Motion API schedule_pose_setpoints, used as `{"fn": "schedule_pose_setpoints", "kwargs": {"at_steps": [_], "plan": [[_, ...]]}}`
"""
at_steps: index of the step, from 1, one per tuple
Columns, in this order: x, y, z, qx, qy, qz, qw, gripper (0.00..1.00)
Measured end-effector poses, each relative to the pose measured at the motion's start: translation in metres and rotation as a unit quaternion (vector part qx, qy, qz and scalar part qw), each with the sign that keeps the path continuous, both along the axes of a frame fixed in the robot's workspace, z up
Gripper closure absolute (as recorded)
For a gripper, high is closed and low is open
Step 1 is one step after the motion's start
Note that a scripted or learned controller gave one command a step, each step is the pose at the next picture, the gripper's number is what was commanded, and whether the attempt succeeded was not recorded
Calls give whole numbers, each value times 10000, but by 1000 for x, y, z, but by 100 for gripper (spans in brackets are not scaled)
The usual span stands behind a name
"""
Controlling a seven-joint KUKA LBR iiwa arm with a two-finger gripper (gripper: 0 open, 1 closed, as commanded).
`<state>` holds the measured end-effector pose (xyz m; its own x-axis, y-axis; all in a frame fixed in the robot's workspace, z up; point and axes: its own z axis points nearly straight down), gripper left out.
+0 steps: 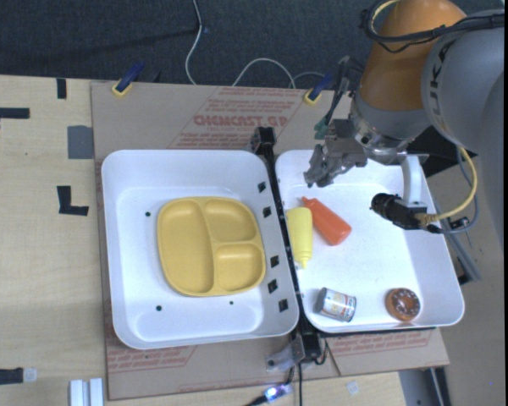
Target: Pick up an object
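The big grey robot arm with an orange band (423, 57) reaches in over the right white plastic bin (423, 260). The left white bin (127, 227) holds a yellow plastic plate with three parts (210, 245). The dark jaws (318, 174) hang just above an orange plastic carrot (328, 221); I cannot tell if they are spread. Beside the carrot lies a yellow plastic bottle (300, 235). Nearer the front edge are a small silver tin can (334, 304) and a little round brown donut (402, 304).

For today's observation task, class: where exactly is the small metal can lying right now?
The can lies in the right bin near its front edge, left of the brown donut and below the yellow banana.
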<state>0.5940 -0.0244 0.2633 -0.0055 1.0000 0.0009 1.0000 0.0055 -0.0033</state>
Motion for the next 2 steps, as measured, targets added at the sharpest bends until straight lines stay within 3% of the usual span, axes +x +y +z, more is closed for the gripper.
{"fn": "schedule_pose_setpoints", "kwargs": {"at_steps": [2], "plan": [[22,94,-3,0,-9,2,10000,100]]}}
